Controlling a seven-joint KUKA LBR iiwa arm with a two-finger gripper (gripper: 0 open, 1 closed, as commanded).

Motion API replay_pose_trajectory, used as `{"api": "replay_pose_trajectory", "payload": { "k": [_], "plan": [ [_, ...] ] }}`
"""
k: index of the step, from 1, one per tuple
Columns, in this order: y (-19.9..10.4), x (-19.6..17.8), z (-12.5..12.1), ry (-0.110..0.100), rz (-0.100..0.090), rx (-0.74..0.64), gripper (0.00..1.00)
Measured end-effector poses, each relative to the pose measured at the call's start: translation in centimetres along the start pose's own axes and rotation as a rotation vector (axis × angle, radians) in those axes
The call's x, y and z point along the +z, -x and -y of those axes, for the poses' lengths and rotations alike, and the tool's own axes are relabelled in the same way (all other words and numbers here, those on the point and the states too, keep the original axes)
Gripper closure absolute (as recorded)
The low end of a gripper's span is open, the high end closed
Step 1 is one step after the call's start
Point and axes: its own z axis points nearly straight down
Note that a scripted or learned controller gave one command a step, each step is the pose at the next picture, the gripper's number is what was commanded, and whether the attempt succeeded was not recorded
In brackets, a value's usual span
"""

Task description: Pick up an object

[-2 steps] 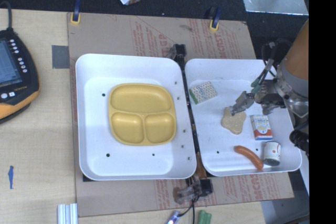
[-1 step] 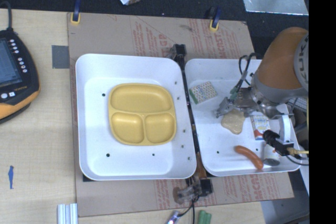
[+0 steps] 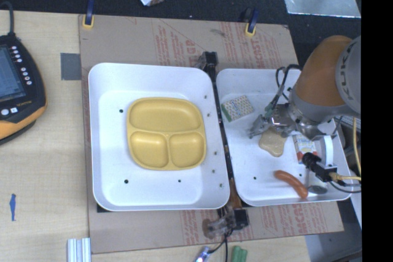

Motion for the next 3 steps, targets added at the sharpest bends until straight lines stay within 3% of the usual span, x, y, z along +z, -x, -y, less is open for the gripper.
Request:
{"api": "replay_pose_trajectory", "payload": {
  "k": [1,2,3],
  "plan": [
    [0.2,-1.1,0.0,0.0,0.004,-0.003,1.0],
    [2.5,-5.2,1.2,0.002,0.0,0.003,1.0],
    [-1.9,-4.6,2.0,-0.001,0.0,-0.002,1.0]
  ]
}}
